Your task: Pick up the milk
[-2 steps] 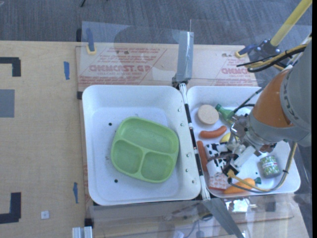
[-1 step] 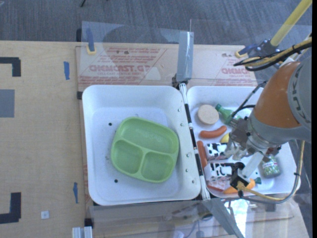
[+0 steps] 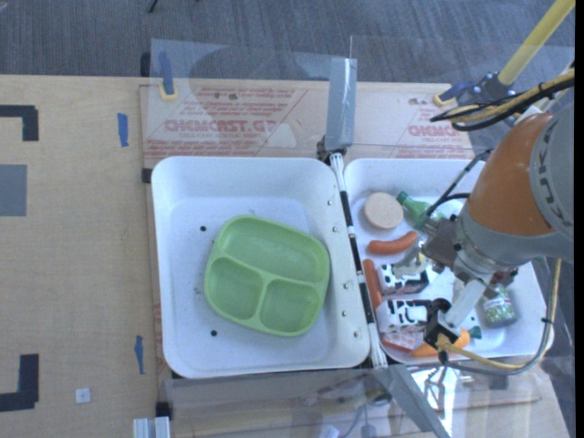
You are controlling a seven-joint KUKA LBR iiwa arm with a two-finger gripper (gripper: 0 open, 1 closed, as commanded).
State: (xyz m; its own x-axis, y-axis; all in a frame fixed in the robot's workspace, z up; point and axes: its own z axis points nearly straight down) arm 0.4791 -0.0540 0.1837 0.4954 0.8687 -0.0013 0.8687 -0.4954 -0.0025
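Camera view: milk carton (image 3: 402, 290) lies just left of and under the pincer (image 3: 424, 263), long side running near to far. Can't tell if the pincer is open or closed.

Two white bins (image 3: 173, 245), one green plate (image 3: 265, 275), two sausages (image 3: 392, 243), one bun (image 3: 383, 212), perhaps two milk cartons (image 3: 402, 278).

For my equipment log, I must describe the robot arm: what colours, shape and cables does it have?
The arm is rounded, with a grey shell and a wide orange band above the wrist. Dark lettering marks the grey part. Black cables loop beside it.
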